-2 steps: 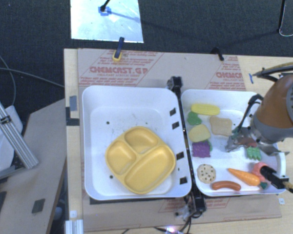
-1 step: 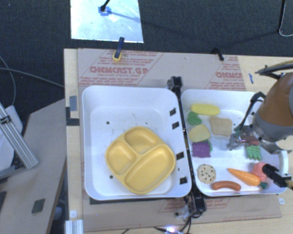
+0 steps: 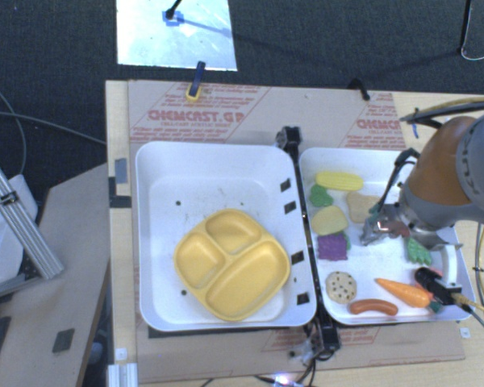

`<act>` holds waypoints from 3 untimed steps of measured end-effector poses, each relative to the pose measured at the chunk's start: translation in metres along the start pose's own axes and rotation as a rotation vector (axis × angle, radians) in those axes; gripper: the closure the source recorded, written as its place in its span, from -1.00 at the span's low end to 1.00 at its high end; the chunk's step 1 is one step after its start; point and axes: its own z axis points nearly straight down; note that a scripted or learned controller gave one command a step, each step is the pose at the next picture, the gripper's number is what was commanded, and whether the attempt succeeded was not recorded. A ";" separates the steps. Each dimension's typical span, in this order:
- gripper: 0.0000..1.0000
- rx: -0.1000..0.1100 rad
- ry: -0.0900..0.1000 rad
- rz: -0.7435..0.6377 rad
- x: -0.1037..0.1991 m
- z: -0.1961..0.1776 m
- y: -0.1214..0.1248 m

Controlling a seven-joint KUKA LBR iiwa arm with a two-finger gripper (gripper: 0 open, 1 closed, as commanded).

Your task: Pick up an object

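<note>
The right bin holds several toy foods: a yellow corn cob, a green piece, a pale yellow-green slice, a tan piece, a purple bunch, a cookie, a sausage, an orange carrot and a green leafy piece. My gripper hangs low in the middle of this bin, just right of the yellow-green slice and below the tan piece. Nothing shows between its tips.
The left bin holds a yellow divided plate. A black divider runs between the bins. My arm's orange band covers the right bin's far right side. Cables trail at the right edge.
</note>
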 end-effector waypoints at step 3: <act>1.00 0.002 0.000 0.002 -0.020 0.002 -0.021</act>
